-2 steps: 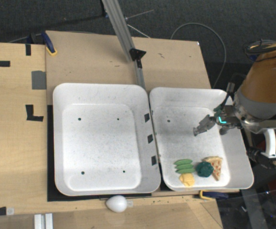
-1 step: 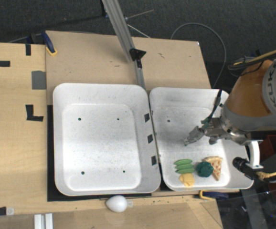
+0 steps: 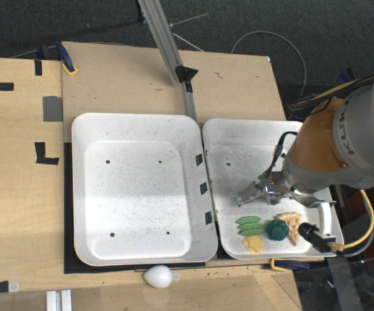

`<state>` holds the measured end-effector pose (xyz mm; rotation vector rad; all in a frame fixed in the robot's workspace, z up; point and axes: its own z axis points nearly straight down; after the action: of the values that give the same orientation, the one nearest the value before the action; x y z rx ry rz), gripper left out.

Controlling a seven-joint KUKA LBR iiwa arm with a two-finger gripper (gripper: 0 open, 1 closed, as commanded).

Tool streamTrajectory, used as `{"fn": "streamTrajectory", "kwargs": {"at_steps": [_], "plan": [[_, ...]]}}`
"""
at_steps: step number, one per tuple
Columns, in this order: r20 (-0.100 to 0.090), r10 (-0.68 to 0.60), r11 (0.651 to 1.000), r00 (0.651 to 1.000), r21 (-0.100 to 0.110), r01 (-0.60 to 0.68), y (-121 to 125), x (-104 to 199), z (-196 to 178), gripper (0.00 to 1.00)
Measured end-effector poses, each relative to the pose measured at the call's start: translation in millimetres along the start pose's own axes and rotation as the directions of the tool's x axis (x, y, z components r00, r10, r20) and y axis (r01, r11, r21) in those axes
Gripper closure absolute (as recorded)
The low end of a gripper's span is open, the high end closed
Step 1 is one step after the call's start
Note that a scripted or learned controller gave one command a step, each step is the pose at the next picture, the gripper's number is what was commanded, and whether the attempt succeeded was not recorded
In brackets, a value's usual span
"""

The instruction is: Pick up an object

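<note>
Green object (image 3: 248, 224) near front wall; end effector (image 3: 246, 196) just above, arm bent over right bin (image 3: 239, 141).

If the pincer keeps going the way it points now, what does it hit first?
The pincer points toward the left and slightly down in the right bin. The line looks free of objects; it would likely meet bare bin floor first. The green piece sits just below that line, though depth is unclear.
</note>
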<state>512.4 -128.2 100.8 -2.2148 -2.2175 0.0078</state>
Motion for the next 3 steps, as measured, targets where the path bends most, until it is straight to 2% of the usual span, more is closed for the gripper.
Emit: {"fn": "streamTrajectory", "kwargs": {"at_steps": [1, 2, 3], "plan": [[0.003, 0.001, 1.000, 1.000, -0.007, -0.001, 0, 0, 12, 0.00], [0.001, 0.000, 1.000, 1.000, -0.006, 0.000, 0, 1, 2, 1.00], [0.002, 0.000, 1.000, 1.000, -0.011, 0.000, 0, -2, -41, 1.00]]}}
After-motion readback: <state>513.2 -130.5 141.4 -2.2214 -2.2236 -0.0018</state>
